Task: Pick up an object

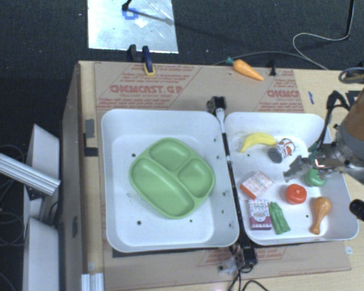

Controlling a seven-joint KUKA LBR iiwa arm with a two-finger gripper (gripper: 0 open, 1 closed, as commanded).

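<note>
In the right bin (303, 121) lie a yellow banana (258, 140), a small red-and-white can (281, 150), an orange box (256, 184), a red tomato (296, 193), a brown chicken drumstick (319, 212), a red-and-white packet (259, 214) and a green vegetable (279, 217). My gripper (304, 167) hangs low over the bin's right part, just right of the can and above the tomato. A small round green object (316, 177) sits right beneath it and is partly hidden by it. Nothing is visibly lifted.
The left bin (118, 162) holds a green divided plate (171, 176). An orange carrot (247, 70) lies on the cardboard behind the bins. A black divider (225, 150) runs between the bins. The arm's grey body (359, 132) fills the right edge.
</note>
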